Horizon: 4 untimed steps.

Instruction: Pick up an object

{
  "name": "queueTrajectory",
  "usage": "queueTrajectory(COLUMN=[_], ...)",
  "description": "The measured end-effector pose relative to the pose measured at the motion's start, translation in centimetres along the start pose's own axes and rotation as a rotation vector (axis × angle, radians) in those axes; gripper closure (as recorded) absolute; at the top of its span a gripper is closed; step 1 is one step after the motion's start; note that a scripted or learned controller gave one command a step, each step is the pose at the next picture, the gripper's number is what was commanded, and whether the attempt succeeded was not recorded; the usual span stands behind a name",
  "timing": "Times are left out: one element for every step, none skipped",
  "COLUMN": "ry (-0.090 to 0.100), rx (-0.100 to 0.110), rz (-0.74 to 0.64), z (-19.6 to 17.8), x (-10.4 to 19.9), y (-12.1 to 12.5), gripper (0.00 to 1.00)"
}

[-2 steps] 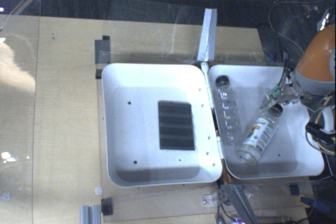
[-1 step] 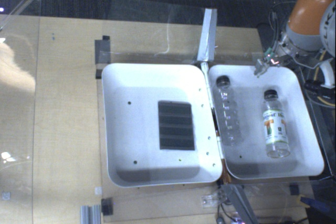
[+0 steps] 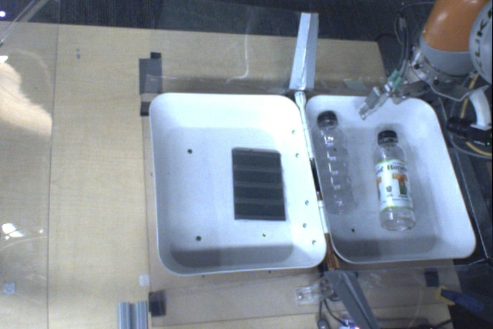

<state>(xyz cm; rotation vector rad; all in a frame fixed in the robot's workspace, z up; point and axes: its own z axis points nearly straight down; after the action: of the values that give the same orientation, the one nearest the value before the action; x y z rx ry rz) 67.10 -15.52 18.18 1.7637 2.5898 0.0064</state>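
The gripper (image 3: 375, 100) hangs over the right bin's (image 3: 447, 246) far rim; whether its fingers are parted, I cannot tell. Nearer in that bin lie a labelled bottle (image 3: 394, 182) and, beside it, a clear bottle (image 3: 334, 163), apart.

Two clear plastic bottles lying in right bin, labelled bottle (image 3: 394, 182), apparently unlabelled bottle (image 3: 333, 163) left of it

Arm (image 3: 458, 15) in from upper right, orange band visible, tool (image 3: 377, 100) over the back edge of the right bin (image 3: 447, 166); finger state not readable. Right bin has two clear plastic bottles lying lengthwise, dark caps toward the back: unlabelled bottle (image 3: 335, 163) by the bin's left wall, labelled bottle (image 3: 393, 182) near the middle, apart from each other. Tool touches neither. Left bin (image 3: 177, 166) holds a dark ribbed rectangular pad (image 3: 258, 183) lying flat near centre. Both bins side by side on the wooden surface (image 3: 85, 166).
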Motion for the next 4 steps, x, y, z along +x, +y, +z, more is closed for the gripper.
queueTrajectory(ry=[0.0, -0.004, 0.0, 0.0], rx=[0.0, -0.005, -0.001, 0.001], rz=[0.189, 0.184, 0.246, 0.246], z=[9.3, 8.1, -2.0, -1.9], x=[-3.2, -3.2, 0.9, 0.8], y=[-5.4, -5.1, -3.0, -3.0], gripper=[0.0, 1.0, 1.0, 0.0])
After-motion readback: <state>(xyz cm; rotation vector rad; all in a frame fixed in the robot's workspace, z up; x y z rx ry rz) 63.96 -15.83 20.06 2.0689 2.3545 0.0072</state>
